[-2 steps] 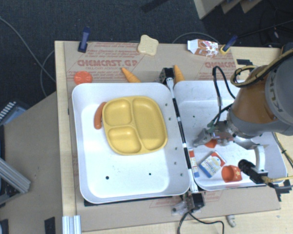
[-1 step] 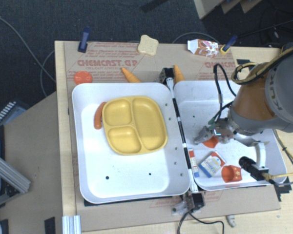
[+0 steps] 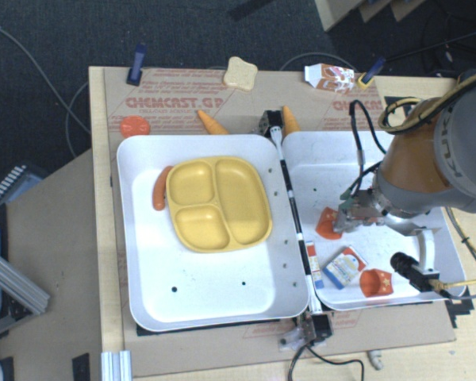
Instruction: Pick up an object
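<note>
the gripper (image 3: pixel 345 219) is low in the right bin (image 3: pixel 325 153), just right of the orange-red piece (image 3: pixel 328 225) at the bin's left wall, apparently lined up to grasp it, though i cannot tell its finger state.

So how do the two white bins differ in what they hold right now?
The left bin holds a yellow divided plate with a hot dog beside its left edge; the right bin holds smaller items: an orange-red piece, a small packet and a red piece. The gripper is over the right bin, near the orange-red piece; the left bin has no arm above it. Both are shallow, white and side by side.
</note>
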`<state>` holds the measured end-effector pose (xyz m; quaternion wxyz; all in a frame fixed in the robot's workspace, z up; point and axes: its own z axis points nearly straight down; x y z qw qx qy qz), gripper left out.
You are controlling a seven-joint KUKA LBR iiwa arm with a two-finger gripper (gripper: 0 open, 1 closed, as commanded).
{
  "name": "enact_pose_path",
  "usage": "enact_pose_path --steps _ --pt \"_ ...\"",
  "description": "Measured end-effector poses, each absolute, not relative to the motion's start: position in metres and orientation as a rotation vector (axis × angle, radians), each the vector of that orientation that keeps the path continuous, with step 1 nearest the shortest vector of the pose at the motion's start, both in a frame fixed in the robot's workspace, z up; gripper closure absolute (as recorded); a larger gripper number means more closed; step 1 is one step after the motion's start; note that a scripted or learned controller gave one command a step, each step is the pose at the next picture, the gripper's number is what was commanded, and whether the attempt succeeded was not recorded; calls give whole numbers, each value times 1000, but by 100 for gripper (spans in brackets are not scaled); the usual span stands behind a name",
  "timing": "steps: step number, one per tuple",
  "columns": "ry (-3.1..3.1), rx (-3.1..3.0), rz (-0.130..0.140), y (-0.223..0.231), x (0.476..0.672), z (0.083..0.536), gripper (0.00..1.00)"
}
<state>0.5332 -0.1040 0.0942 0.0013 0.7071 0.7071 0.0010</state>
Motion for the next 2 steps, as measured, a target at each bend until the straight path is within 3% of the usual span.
enact_pose_path --steps 1,2 --pt "2220 2219 3 -104 533 94 0" --pt "2222 2220 1 -93 547 84 0"
